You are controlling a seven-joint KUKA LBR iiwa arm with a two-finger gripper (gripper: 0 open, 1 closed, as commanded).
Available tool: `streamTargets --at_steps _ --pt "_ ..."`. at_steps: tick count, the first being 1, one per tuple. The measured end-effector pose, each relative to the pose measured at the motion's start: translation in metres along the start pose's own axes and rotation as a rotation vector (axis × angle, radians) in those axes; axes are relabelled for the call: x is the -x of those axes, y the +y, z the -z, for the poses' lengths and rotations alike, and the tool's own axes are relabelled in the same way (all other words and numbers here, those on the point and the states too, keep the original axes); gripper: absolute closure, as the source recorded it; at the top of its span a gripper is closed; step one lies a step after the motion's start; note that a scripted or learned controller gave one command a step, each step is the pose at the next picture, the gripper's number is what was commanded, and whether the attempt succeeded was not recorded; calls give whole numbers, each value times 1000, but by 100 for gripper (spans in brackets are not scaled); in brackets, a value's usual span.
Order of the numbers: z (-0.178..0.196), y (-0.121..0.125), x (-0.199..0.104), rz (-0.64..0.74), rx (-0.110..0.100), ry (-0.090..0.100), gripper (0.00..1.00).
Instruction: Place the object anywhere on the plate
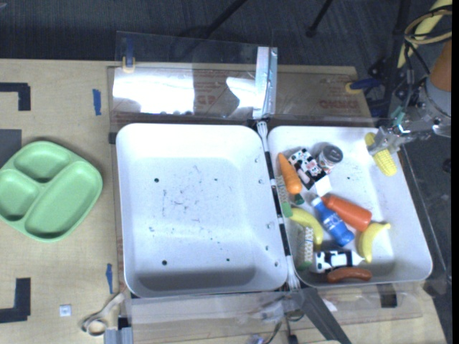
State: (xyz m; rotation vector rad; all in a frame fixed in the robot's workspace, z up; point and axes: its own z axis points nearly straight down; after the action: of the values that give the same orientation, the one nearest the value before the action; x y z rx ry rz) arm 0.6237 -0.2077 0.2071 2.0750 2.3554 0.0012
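The green plate [50, 192], with three compartments, lies on the wooden bench to the left of both bins. My gripper [385, 137] is at the far right corner of the right bin [416, 221], reaching in from the right. Its fingers are shut on the upper end of a yellow corn cob [386, 160], which hangs tilted below them over the bin's corner. The left bin lies between the corn and the plate.
The left bin [190, 131] has a bare, scuffed floor. The right bin holds an orange carrot [289, 174], a blue bottle [334, 224], an orange bottle [349, 209], bananas [369, 239], a can [330, 154] and a sausage [348, 274]. A clear panel [193, 77] stands behind the left bin.
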Motion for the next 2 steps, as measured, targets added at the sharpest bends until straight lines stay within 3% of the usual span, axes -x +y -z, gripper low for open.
streamTargets --at_steps 1,2 --pt "-33 51 -52 169 3 0 100" --pt "-65 56 -69 148 12 -7 100"
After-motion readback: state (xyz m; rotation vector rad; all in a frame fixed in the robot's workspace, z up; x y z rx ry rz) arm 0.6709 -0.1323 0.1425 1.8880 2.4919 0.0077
